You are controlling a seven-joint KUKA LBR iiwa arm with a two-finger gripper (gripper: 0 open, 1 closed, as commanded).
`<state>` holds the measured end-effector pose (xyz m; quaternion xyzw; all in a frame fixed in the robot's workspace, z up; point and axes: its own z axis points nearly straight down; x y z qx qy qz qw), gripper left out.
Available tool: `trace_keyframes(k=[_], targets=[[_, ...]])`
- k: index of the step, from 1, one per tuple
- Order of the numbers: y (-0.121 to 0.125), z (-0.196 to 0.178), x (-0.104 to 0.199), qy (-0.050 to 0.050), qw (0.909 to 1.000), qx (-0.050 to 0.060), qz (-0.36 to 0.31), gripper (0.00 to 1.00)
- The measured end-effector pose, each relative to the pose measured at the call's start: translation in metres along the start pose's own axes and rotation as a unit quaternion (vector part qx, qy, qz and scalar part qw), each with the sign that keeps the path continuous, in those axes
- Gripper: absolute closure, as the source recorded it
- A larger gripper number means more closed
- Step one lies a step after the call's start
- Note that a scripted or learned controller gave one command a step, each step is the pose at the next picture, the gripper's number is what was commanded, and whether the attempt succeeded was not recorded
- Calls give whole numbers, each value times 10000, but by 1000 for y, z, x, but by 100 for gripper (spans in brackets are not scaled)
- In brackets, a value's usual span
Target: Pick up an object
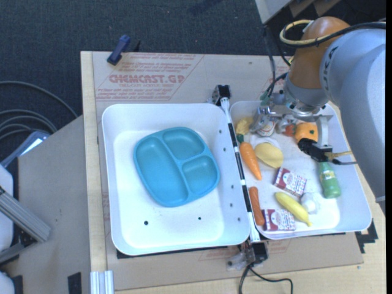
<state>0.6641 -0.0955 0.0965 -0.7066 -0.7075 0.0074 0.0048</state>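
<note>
**Gripper working down among the clutter of the right bin**

Camera view: arm and wrist, the grey KUKA arm with its orange band (312, 48), are reaching in from the right and hanging low over the far end of the shallow white right-hand bin (358, 216), presumably because that corner is where the objects are packed tightest. The two-finger gripper (267, 120) is sitting down among them; its fingers are lost against the clutter, so I cannot tell whether they are apart, together or clamped on anything.

Taking the gripper as the landmark, a pale yellow lumpy fruit (269, 154) is lying just on the near side of it, and a small orange round object (305, 130) is sitting beside it toward the arm. An orange toy carrot (249, 160) is running along the divider on the near-left side. Further toward the near end, a red-and-white carton (289, 181), a green bottle (329, 182), a yellow banana (293, 207) and a second red-and-white carton (278, 220) are spreading out, well apart from the gripper.

Well to the left of the gripper, the white left-hand bin (122, 222) is holding a blue plastic divided tray (176, 165), lying flat, likely out of play for this pick.
</note>
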Motion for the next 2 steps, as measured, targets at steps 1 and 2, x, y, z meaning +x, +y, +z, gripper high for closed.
trace_keyframes(k=[1,2], targets=[[-30,-190,63,19,10000,-91,2,100],[-77,-179,88,22,10000,-75,2,100]])
